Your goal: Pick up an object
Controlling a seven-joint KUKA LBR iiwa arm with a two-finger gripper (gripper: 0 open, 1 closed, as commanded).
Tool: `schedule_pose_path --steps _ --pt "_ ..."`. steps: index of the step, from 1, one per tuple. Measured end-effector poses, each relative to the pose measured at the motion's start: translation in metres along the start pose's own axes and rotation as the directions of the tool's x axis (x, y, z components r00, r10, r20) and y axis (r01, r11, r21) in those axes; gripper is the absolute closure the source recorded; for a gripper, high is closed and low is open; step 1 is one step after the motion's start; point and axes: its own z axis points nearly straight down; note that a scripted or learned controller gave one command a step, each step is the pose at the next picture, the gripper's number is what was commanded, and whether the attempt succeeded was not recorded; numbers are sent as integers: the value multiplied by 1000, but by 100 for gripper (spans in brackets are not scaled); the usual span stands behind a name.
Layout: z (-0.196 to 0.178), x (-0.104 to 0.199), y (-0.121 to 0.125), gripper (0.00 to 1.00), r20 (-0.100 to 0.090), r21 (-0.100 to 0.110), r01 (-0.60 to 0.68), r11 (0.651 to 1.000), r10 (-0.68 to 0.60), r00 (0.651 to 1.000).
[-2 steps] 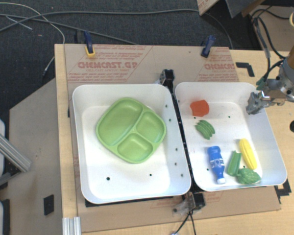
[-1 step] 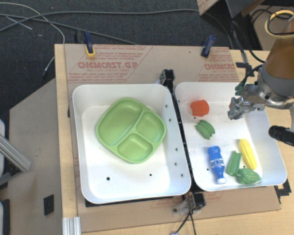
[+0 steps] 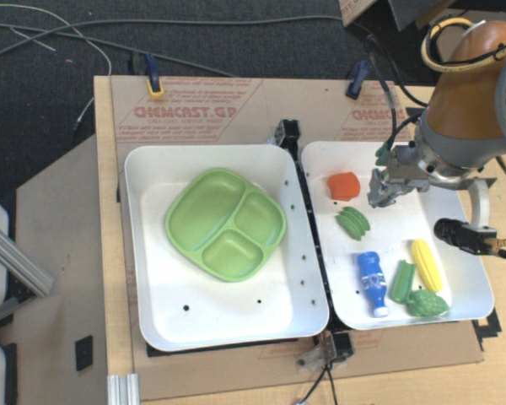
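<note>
red print on the brown cardboard sheet (image 3: 194, 108) under the 2 bins reads "chemcast gp". left white bin (image 3: 152, 302): 1 pale green plastic divided plate (image 3: 226, 224). right white bin (image 3: 464, 298): orange-red block (image 3: 344, 186), ridged green leaf-shaped toy (image 3: 352, 222), blue plastic bottle (image 3: 371, 283), green pod (image 3: 401, 281), yellow toy corn cob (image 3: 427, 264), green broccoli toy (image 3: 427, 303). grey gripper (image 3: 383, 194) hangs just right of the block, nothing visibly held.

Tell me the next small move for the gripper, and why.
Probably shift slightly toward the left bin and lower onto the orange block. The gripper hangs in the right bin just beside that block, with nothing seen between its fingers; the green leafy piece lies a little farther off.
</note>
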Motion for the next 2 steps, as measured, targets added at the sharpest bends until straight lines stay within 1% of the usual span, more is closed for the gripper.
schedule_pose_path --steps 1,2 --pt "12 51 -15 100 -1 2 0 1000 0 1000" --pt "22 104 -23 100 -1 2 0 1000 0 1000"
